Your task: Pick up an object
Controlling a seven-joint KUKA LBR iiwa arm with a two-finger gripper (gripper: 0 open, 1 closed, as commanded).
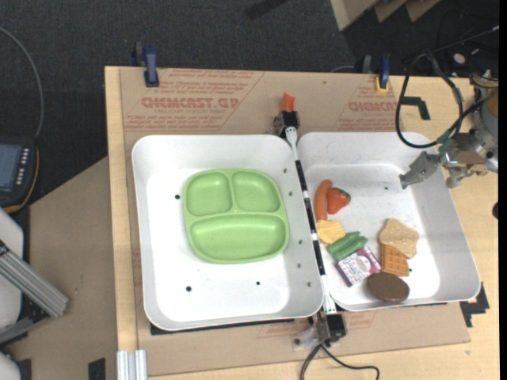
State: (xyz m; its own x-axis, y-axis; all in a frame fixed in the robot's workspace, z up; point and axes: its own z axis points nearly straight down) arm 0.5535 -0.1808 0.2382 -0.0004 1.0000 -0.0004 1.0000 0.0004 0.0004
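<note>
Gripper hangs over the right bin's far right part, nothing visible between its fingers; their spread is unclear. Nearest food, an orange sausage, lies by the divider, long axis running near-to-far, touching a red piece.

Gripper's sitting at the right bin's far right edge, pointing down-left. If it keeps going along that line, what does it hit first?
Most likely the bare white floor of the right bin, just ahead of the gripper. The toy food, the carrot included, lies farther left and nearer the camera. Height above the bin is unclear from this slanted view.
</note>
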